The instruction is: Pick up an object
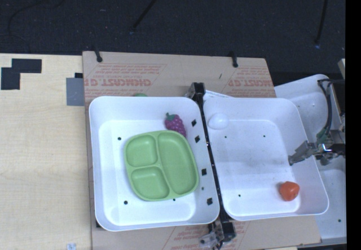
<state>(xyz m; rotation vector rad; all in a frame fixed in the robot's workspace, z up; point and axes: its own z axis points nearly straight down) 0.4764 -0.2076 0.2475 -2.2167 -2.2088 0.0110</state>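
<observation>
The gripper (302,153) sits at the right edge of the right-hand bin (248,209), low over its rim, with grey fingers reaching leftward into the bin — whether they are spread or closed I cannot tell at this size, and nothing shows between them. The nearest thing to pick is a small orange-red object (289,191), lying on the floor of that same bin near its front right corner, close to the gripper but apart from it. A pale white rounded object (218,121) rests near the bin's back left corner. In the left bin (107,209) lie a green divided plate (161,164) and, just beside its far edge, a purple bunch of grapes (175,124). The step in hand looks like the approach — no grasp is made yet. The next move would call for bringing the fingers over the orange-red object, lowering around it, and closing squarely, since it sits close to the bin wall and leaves little room on that side.
</observation>
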